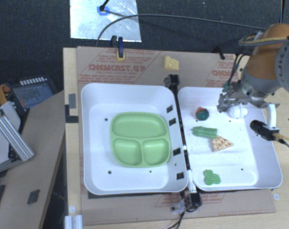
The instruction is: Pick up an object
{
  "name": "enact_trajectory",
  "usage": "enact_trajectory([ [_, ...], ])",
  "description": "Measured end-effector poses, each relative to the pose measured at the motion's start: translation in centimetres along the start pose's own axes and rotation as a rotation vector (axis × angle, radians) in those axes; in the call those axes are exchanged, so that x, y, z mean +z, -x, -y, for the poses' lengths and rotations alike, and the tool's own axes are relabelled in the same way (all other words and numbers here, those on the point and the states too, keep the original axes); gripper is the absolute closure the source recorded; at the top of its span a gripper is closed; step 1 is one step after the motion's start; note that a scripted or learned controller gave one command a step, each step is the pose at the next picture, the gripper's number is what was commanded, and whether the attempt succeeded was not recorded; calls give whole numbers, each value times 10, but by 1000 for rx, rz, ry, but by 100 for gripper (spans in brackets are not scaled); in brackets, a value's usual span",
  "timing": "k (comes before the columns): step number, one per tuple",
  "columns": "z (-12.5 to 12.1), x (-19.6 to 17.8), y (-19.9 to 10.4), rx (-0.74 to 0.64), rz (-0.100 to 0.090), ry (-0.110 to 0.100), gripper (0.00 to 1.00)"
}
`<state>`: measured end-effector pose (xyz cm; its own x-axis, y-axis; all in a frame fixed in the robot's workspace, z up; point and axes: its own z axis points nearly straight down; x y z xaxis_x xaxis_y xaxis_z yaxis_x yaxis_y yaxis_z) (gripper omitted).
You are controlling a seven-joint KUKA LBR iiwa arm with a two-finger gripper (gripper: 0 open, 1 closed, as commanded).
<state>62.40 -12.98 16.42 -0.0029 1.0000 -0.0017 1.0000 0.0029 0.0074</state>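
Note:
The right bin (pixel 263 175) holds a small red thing with a green top (pixel 202 113), a long green piece (pixel 204 132), a pizza-slice toy (pixel 221 143) and a knobbly green piece (pixel 211 177). My gripper (pixel 228 103) hangs over the far part of this bin, just right of the red thing and apart from it. A small white shape (pixel 237 111) lies right beside the gripper; what it is stays unclear. I see nothing clearly held.
The left bin (pixel 94 128) carries a pale green divided tray (pixel 139 139). A black divider strip (pixel 177 128) runs between the bins. A yellow block (pixel 171 63) lies on the board behind them. The arm covers the right bin's far right corner.

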Motion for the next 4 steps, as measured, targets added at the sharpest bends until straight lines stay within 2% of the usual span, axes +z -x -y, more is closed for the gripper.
enact_trajectory([
  [1, -2, -50, 0, -1, 0, 0, 100],
  [3, -5, -69, -112, -7, -4, -5, 100],
  [4, 4, -63, -174, -7, -4, -7, 100],
])
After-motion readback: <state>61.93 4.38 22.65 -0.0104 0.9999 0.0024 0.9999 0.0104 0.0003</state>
